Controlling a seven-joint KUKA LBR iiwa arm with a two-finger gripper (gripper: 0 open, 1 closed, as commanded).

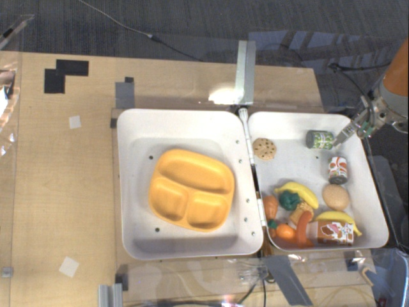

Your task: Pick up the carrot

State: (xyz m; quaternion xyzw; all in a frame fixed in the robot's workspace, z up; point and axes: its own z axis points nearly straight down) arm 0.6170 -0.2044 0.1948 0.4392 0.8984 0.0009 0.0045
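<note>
The carrot [271,206] is a small orange piece lying in the right bin [291,128], low on its left side against the divider, among other toy food. My gripper [351,130] hangs over the bin's far right corner, just right of a green can [319,139]. It is well away from the carrot, up and to the right of it, with nothing seen in its hold.
Around the carrot lie a green vegetable [289,200], a banana [298,191], a sausage [303,225] and an orange [285,233]. A cookie [264,148], a red can [338,169], a bun [336,197] and a carton [333,233] share the bin. The left bin [134,171] holds a yellow divided plate [190,188].
</note>
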